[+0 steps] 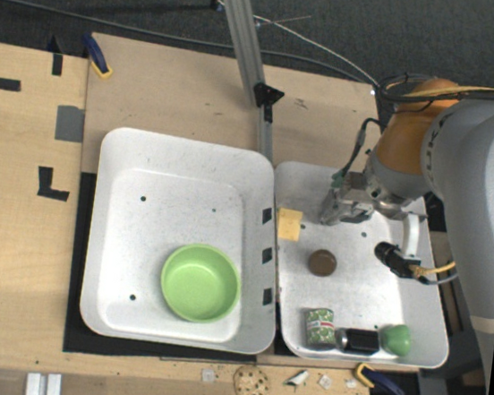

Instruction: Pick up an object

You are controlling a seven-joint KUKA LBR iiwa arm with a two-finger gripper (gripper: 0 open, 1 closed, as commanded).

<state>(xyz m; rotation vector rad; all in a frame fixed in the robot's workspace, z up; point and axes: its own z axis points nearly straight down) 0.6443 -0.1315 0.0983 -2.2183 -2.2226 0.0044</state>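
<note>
The gripper (343,207) hangs over the right bin (307,186) at upper right (finger state unreadable), above the brown puck (322,263).

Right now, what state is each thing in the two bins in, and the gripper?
Green bowl: upright, mouth up, in the left bin.
Yellow block: lying at the right bin's left edge.
Brown round object: resting mid-bin, untouched.
Green-labelled can: at the near wall.
Black object: on its side beside the can.
Green object: in the near right corner.
Gripper: over the right bin, nothing visible between its fingers.
</note>
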